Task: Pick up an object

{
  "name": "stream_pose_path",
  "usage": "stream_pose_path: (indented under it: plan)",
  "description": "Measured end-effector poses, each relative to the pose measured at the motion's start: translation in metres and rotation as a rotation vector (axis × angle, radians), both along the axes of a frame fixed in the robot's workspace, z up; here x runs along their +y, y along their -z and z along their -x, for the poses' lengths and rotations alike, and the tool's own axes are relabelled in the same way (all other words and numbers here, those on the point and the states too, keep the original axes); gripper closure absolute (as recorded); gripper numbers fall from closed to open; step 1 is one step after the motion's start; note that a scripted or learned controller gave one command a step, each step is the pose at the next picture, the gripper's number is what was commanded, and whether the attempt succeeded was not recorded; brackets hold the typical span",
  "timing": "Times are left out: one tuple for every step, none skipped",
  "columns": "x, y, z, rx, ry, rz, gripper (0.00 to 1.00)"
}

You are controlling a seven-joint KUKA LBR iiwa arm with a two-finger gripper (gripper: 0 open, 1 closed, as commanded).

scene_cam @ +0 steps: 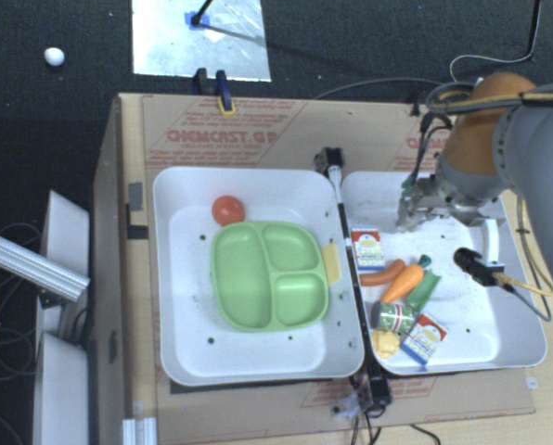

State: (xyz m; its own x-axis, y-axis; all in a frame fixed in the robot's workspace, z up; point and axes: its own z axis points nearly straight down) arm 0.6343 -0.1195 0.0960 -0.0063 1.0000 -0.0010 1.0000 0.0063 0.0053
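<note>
Tool (408,213) at the end of the grey arm (536,151), low over the far left part of the right bin (513,336).

Underneath, a desk (107,267) covered by a brown cardboard sheet (258,130) with red lettering, carrying two shallow white bins side by side. Around the desk, dark carpeted floor (63,7). On that floor, well beyond the desk, a shiny foil sheet (199,26), and off to its left a small white ball (55,57). Blue clamp (224,91) at the desk's far edge.

In the left bin (186,346): a green divided plate (267,276) in the middle, a red ball (227,209) just beyond it, a yellow piece (332,263) against the right wall.

In the right bin, all crowded along the left side, nearer than the tool: a small red-and-white carton (366,247), an orange carrot (404,282), a green piece (425,291) touching the carrot, a small can (395,318), a blue-and-red carton (422,339) at the near end.

Tool's opening: cannot tell from this slant, wide or narrow. No object seen in its grip. Red-and-white carton nearest to it, just beside and apart; whether the tool is touching the bin floor is impossible to tell.
</note>
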Motion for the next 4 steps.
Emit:
stream_pose_path:
  plan:
    - [0.000,0.000,0.000,0.000,0.000,0.000,0.00]
    - [0.030,0.011,-0.035,0.002,0.001,-0.001,0.00]
    - [0.035,0.011,-0.015,0.003,0.005,0.000,0.00]
    - [0.032,0.011,0.013,0.004,0.005,0.000,0.00]
